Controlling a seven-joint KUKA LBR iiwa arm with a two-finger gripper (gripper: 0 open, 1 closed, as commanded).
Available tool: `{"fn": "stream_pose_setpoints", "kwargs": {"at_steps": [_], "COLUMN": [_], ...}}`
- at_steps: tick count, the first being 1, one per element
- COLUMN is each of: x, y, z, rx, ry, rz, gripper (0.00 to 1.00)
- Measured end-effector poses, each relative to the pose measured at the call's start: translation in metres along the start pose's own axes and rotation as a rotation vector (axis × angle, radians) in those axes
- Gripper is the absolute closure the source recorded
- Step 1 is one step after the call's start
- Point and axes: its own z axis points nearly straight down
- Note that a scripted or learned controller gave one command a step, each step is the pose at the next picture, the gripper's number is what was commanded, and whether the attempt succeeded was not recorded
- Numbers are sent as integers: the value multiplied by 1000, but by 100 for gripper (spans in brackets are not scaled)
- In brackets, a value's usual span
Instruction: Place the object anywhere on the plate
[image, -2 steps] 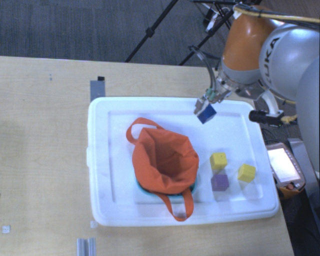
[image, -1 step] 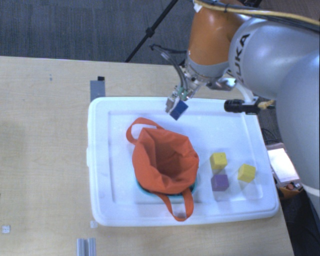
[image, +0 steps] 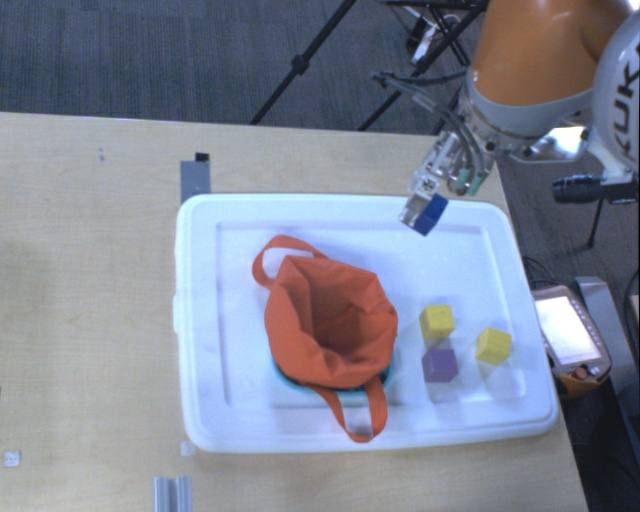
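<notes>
Blue block (image: 430, 213), seemingly small, rigid and light, pinched at its upper end between narrow fingers (image: 440, 190); plate obscured beneath orange bag (image: 330, 320).

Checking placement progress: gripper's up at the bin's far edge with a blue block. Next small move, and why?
Probably carry the blue block, pinched in the gripper, leftward and nearer toward the orange bag. A teal edge, likely the plate, peeks out beneath it, mostly covered.

Bright, even overhead light, faint shadows, mild glare on the white bin (image: 200, 300), and slightly soft focus.
</notes>
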Motion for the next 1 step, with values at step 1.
{"fn": "stream_pose_setpoints", "kwargs": {"at_steps": [1], "x": [0], "y": [0], "z": [0], "rx": [0], "ry": [0], "rz": [0], "gripper": [0]}}
